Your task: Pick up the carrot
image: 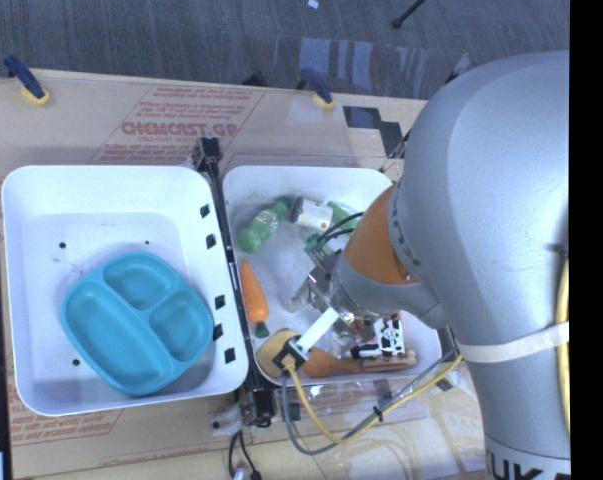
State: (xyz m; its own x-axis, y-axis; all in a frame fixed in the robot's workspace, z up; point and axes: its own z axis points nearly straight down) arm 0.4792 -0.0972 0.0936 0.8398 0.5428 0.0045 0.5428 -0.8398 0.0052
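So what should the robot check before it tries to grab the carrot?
1. Carrot in sight: ok. The carrot lies in the right bin, along its left wall.
2. Carrot free to grab: ok. Nothing lies on top of it.
3. Gripper over the carrot: not ok. The gripper hangs further right, mid-bin.
4. Fingers open: cannot tell, the wrist hides them.
5. Neighbours clear: cannot tell. A green bottle sits just above the carrot's top end, and a round brown item sits just below its green tip.
6. Left bin: ok, it just holds the blue tray.
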